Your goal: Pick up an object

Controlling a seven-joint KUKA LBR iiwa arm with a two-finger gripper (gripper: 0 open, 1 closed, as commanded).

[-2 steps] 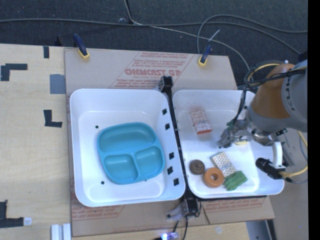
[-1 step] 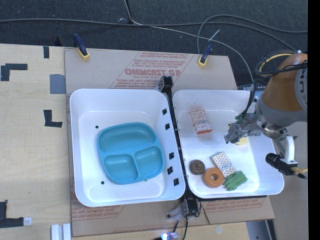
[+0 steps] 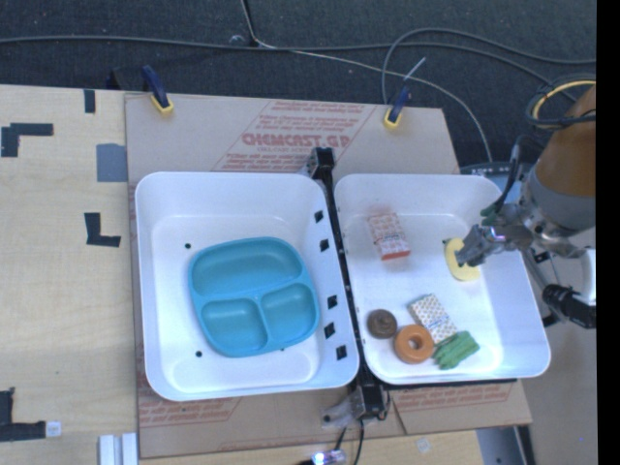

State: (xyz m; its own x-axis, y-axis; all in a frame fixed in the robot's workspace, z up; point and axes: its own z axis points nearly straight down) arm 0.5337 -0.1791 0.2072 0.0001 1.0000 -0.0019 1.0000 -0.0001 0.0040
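Over the right bin's [image 3: 504,352] far-right side, the gripper [image 3: 473,250] hung low, its dark fingers [image 3: 469,253] down against a small yellow object [image 3: 464,263] that lay on the bin floor near the right wall. From where I stood I could not tell whether the fingers were spread or clenched, nor whether they had the yellow piece between them; they simply overlapped its upper edge. Behind them the grey wrist ran off to the right and up into the orange band of the arm [image 3: 567,158]. Further left in the same bin lay a small red-and-white packet [image 3: 387,234], well apart from the fingers. Toward the bin's near edge sat a cluster: a checkered packet [image 3: 429,314], a green object [image 3: 454,350] just beside it, an orange ring [image 3: 415,343] touching or nearly touching the packet, and a brown ring [image 3: 382,324] to the orange one's left. The left bin [image 3: 160,201] held a blue divided tray [image 3: 254,294], lying flat with its three compartments facing up. Both bins rested on a cardboard sheet [image 3: 291,129] on the counter [image 3: 58,260], the sheet pinned at the back by two clamps [image 3: 156,91] with yellow tips. Black cables [image 3: 242,13] trailed across the dark floor beyond.
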